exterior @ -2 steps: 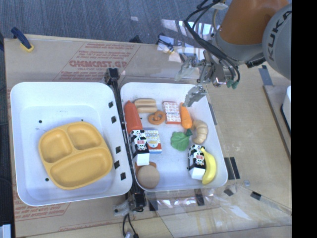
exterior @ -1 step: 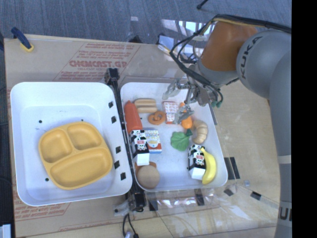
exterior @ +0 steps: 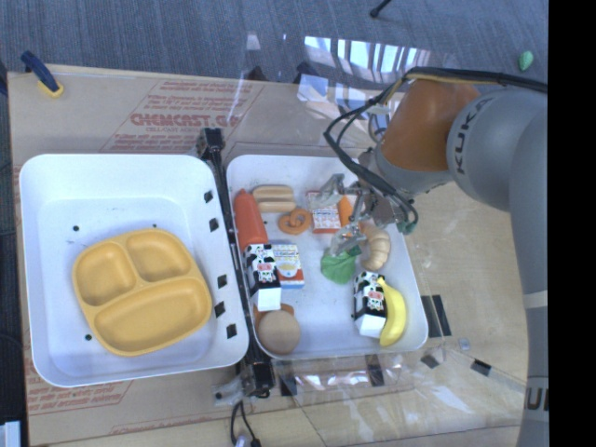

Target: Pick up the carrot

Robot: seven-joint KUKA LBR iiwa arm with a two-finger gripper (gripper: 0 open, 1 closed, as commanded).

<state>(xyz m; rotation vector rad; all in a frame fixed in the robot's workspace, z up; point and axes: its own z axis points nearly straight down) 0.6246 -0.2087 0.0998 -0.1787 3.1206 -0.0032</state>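
One end effector (exterior: 352, 223) hangs over our right bin (exterior: 410, 291); we cannot tell its grip. Carrot (exterior: 345, 209) touches it, banana (exterior: 395, 315) lies below.

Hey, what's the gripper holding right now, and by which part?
Cannot be told. The gripper sits low in the right bin beside the carrot; no hold shows.

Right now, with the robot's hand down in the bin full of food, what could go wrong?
The gripper is low in the crowded right bin, and the carrot lies far across it by the left wall. So the gripper might grab the wrong thing, maybe the green leafy toy right under it. Moving over, it could also bump the small carton or the pretzel lying between.
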